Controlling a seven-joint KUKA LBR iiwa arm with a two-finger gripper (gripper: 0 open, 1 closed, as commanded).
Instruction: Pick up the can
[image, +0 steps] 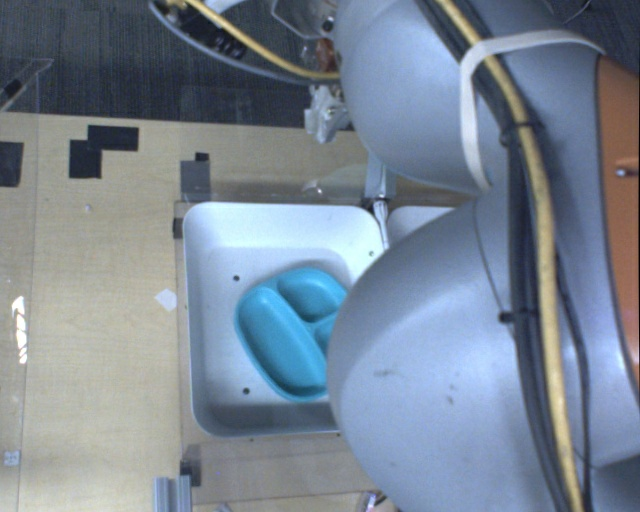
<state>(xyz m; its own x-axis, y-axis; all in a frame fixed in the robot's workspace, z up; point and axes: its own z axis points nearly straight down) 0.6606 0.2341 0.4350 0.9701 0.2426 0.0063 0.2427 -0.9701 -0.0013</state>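
Tan surface (90, 330) under slanted overhead view, grey arm (470, 350) bulking across near right, white bin (215, 300) holding turquoise divided dish (285, 340) partly under arm, black tape marks (100, 148) far left, can and pincer state cannot be told.

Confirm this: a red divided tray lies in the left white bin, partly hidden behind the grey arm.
Not quite: the divided tray is light blue, not red. The camera view shows it lying in the left white bin, partly hidden behind the grey arm.

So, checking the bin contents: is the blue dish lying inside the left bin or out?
Inside: the blue dish rests on the left bin's floor, partly hidden.
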